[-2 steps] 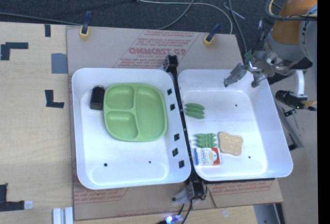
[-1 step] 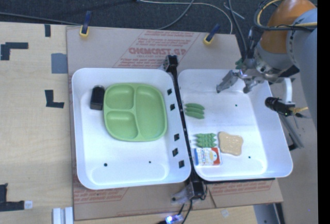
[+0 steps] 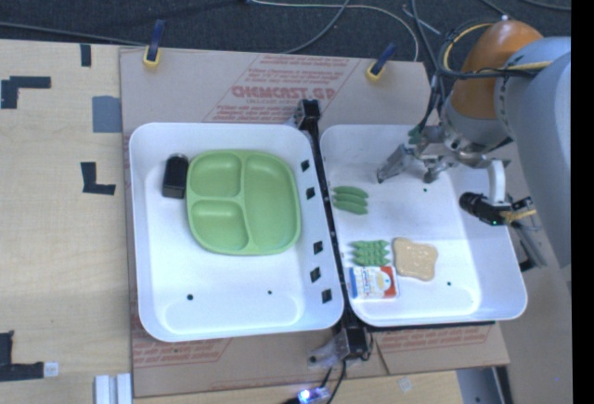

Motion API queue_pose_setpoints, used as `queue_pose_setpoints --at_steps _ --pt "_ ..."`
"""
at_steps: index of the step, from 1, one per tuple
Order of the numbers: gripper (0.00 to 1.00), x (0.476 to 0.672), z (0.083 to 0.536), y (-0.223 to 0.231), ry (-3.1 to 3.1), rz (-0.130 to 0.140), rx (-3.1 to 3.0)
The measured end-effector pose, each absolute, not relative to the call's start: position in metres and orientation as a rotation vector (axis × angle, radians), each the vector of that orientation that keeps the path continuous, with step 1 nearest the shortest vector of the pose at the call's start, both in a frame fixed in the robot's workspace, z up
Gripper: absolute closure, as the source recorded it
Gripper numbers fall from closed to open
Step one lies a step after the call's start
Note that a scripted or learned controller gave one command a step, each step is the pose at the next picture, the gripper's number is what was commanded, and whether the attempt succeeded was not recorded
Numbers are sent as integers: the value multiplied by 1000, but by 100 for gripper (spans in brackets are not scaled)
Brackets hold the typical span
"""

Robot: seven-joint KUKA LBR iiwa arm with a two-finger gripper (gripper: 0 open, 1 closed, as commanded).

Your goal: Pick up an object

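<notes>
The right bin [image 3: 483, 291] holds a green pea pod [image 3: 350, 199] near its left wall. Further front lie a small bunch of green beans [image 3: 369, 253], a slice of toast [image 3: 415, 258] and a small red, white and blue carton [image 3: 373, 282]. My gripper [image 3: 406, 175] hangs over the back of this bin, right of and behind the pea pod. It is open, its two fingers spread apart with nothing between them. All the objects lie apart from it.
The left bin [image 3: 158, 300] carries a green divided plate [image 3: 244, 202] with a small black block [image 3: 174, 176] beside its left edge. A black divider [image 3: 320, 207] runs between the bins. Cables trail over the dark floor behind the bench.
</notes>
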State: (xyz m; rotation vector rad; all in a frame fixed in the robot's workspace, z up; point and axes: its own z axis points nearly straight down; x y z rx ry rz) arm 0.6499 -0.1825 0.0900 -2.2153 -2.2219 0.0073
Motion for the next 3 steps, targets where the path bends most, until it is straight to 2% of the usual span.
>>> queue_pose_setpoints --at_steps 1,3 --pt "100 652 104 -182 -2227 4 -2217" --pt "100 656 219 -181 -2224 -2 -2221"
